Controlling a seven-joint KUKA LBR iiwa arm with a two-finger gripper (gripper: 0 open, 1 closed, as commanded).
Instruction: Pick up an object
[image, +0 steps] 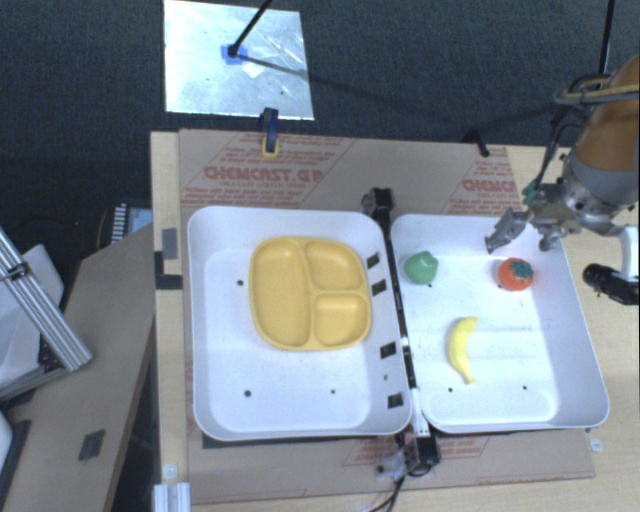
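In the camera view, the right bin (560, 400) holds three small toy foods; a yellow banana (461, 346) lies near its middle, a smooth curved piece with a slightly darker tip at its lower end; its long axis runs roughly from the far side of the bin toward the near side, leaning a little to the right as it comes nearer, and its bend bulges toward the left bin (215, 400); a green rounded fruit (421, 267) sits at the far left of the right bin, close to the dividing wall, with no clear long axis; a red-orange tomato (515, 273) with a small green cap on top rests toward the far right, round and upright; the three pieces lie apart from one another, none touching; the left bin carries a yellow plate (308, 293) with three compartments, set near its centre; the arm (605, 150) reaches in from the right, its orange band above the grey wrist, angled down toward the far edge of the right bin; the gripper (527, 232) hangs just beyond the tomato, its two fingers spread apart with nothing between them, the tips pointing down and leftward.
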